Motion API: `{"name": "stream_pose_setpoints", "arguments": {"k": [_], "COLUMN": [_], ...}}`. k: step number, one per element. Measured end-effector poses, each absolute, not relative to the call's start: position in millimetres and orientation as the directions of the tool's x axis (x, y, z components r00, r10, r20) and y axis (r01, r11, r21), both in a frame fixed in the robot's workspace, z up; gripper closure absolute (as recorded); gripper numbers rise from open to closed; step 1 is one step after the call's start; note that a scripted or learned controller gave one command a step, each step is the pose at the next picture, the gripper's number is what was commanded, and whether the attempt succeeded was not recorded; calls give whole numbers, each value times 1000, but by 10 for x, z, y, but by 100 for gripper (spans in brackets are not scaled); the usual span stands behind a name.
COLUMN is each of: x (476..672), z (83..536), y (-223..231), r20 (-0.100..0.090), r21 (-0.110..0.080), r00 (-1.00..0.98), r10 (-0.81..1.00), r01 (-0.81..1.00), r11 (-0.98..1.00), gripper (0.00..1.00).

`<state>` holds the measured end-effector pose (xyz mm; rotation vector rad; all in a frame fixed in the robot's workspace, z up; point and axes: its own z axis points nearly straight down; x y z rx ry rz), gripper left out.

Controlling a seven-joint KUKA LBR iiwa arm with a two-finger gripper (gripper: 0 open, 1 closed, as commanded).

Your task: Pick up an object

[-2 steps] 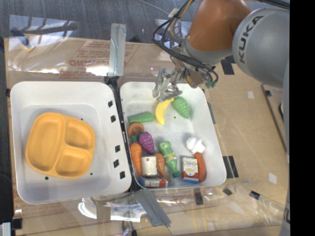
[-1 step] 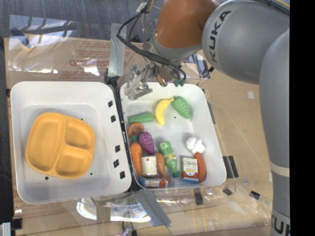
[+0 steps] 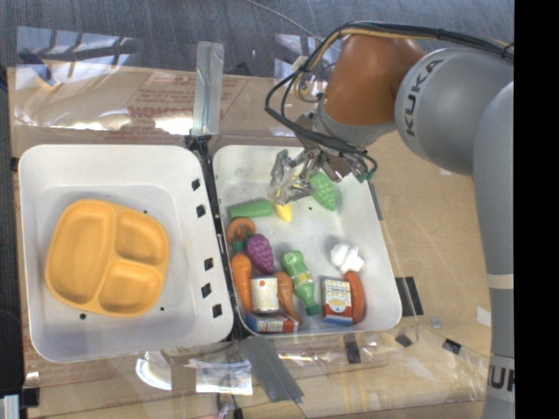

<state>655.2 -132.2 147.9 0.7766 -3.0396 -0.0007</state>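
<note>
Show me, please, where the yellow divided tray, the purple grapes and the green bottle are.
yellow divided tray (image 3: 106,257): camera view, the ridge between its compartments.
purple grapes (image 3: 260,252): camera view, the middle of the bunch.
green bottle (image 3: 301,280): camera view, its body.

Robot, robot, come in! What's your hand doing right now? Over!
Hand low over right bin, far end. Yellow toy and green toy right beside it. Grip unclear. More toys crowd the near end.

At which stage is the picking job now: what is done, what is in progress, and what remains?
Done: the arm has reached into the right bin. In progress: the gripper hangs low at the bin's upper part, close to a yellow toy piece, a green bumpy toy and a green pepper-like toy. Nothing is visibly between its fingers. Left: gripping an object and lifting it.
</note>
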Motion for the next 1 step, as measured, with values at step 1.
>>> {"name": "stream_pose_setpoints", "arguments": {"k": [1], "x": [6585], "z": [2054], "y": [-854], "r20": [-6], "r21": [-2], "r00": [-940], "r10": [-340], "r01": [-340], "r11": [940], "gripper": [100]}}
